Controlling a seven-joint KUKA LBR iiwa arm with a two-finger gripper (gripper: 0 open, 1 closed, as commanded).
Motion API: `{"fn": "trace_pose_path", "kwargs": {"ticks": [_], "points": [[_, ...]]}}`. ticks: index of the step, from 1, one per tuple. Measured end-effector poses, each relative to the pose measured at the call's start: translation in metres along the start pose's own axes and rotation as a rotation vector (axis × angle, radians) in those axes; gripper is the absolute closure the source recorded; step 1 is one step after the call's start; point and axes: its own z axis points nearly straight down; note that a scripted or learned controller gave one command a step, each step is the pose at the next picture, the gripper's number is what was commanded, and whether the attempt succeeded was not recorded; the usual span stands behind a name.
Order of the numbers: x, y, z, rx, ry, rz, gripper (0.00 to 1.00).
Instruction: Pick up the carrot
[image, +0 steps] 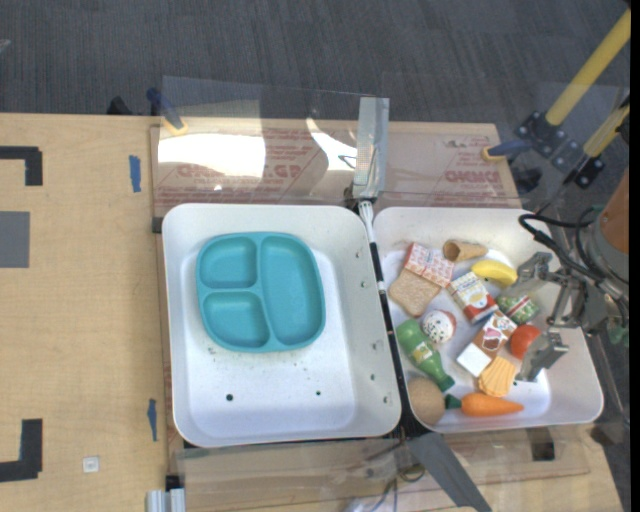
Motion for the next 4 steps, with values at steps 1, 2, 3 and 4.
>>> {"fn": "trace_pose_path", "kwargs": {"ticks": [1,2,3,4], "points": [[0.003,0.041,0.098,-0.001,0.013,0.089,0.0],[0.004,0.016,0.154,-0.001,-0.001,0.06,0.0],[0.004,0.016,0.147,-0.001,-0.001,0.059,1.0],[-0.024,-0.006,-0.026,0.002,-0.01,-0.135,1.0]]}}
